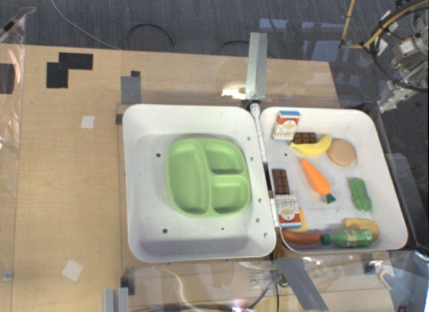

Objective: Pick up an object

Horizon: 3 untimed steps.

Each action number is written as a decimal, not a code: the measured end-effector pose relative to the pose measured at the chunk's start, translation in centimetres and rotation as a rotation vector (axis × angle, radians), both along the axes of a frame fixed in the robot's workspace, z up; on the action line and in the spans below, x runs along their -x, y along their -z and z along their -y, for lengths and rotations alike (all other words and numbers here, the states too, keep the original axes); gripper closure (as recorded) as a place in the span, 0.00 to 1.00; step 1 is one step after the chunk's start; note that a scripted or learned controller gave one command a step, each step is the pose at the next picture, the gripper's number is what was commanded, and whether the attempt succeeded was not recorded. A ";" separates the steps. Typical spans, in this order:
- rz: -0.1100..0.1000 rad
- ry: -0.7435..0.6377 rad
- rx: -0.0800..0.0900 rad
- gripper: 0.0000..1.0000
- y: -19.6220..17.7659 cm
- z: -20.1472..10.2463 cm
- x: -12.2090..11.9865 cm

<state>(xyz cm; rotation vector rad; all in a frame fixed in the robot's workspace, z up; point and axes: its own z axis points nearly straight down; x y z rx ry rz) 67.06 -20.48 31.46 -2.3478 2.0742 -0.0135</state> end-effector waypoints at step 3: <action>0.028 0.007 -0.009 1.00 -4.1 -0.5 -0.6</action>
